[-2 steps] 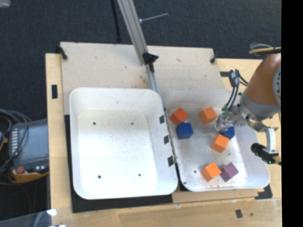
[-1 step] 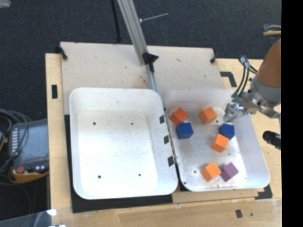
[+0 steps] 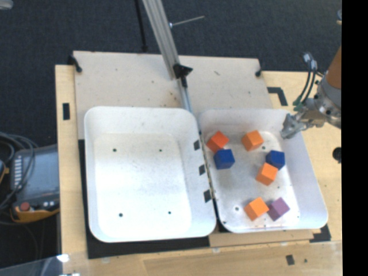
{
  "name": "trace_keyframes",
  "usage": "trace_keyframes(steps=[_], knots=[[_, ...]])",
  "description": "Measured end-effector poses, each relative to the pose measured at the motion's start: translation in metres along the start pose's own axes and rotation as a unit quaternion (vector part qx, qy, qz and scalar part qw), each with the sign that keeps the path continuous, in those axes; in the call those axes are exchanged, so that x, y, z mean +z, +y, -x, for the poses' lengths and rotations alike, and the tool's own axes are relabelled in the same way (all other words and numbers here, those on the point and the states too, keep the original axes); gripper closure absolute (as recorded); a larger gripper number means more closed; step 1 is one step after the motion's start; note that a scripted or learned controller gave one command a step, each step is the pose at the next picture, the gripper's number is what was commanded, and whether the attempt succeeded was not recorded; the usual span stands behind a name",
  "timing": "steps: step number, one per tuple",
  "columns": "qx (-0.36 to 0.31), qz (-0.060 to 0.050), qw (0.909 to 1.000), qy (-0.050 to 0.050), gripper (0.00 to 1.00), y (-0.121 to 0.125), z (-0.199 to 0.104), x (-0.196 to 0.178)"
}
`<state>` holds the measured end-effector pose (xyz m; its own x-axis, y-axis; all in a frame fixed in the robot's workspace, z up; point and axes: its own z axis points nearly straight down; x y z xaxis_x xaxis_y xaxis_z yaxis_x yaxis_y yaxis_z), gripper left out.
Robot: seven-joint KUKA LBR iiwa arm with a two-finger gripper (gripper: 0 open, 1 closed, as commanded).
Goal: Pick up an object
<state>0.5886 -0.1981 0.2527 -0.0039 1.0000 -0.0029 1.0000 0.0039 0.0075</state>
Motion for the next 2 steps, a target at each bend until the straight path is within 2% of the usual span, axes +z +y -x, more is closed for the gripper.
trace_keyframes(steps=[1, 2], knots=[[-0.001, -0.003, 1.0, 0.002, 1.0, 0.005, -0.053, -0.004], [-0.001, -0.002, 1.0, 0.001, 1.0, 0.03, -0.101, -0.003]])
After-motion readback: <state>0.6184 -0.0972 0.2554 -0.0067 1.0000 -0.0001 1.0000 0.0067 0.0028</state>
